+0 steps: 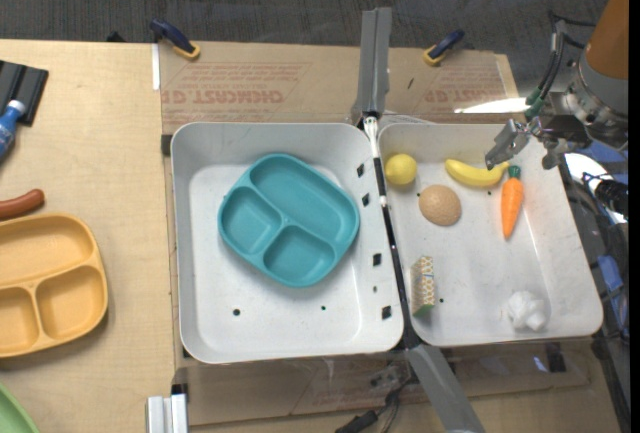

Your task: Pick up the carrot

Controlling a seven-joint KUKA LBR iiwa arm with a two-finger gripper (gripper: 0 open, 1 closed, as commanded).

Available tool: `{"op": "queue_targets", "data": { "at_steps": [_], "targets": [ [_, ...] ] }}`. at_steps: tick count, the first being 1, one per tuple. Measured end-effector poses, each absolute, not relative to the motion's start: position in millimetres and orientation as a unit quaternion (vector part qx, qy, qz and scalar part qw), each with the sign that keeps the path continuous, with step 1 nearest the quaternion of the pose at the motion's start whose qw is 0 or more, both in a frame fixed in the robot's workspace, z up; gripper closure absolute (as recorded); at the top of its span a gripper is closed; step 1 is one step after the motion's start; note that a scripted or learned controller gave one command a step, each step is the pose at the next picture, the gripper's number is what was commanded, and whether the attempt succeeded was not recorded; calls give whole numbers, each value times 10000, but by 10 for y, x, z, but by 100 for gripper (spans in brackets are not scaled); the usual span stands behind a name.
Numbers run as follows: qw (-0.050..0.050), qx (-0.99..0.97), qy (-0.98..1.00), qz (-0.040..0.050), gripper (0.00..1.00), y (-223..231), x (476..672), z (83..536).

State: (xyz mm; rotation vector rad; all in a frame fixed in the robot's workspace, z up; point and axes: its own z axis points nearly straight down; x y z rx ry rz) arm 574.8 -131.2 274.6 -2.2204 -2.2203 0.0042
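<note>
The carrot (511,206), orange with a green top, lies nearly upright in the right bin (570,251) toward its far right side. My gripper (524,150) hangs just above the carrot's green top, at the bin's far right corner. Its two fingers (500,149) stand apart, open, with nothing between them. A yellow banana (472,173) lies just left of the fingers.
In the right bin are also a lemon (401,169), a tan egg-shaped object (439,205), a small patterned packet (425,282) and a white crumpled lump (526,310). The left bin (200,251) holds a teal divided plate (289,219). A yellow tray (45,286) sits on the bench at left.
</note>
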Motion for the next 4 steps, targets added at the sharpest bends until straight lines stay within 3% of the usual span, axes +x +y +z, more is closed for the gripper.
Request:
{"op": "queue_targets", "data": {
  "at_steps": [1,2,3,4],
  "targets": [
    [7,-6011,-7992,6,0,-1630,5826,2249],
    [-10,-4823,-8760,-2,0,-1968,6194,927],
    [-28,-4840,-8750,-10,100,-1982,6201,1033],
    [0,-5967,-8024,3,100,-1193,6044,1631]
  ]
}}
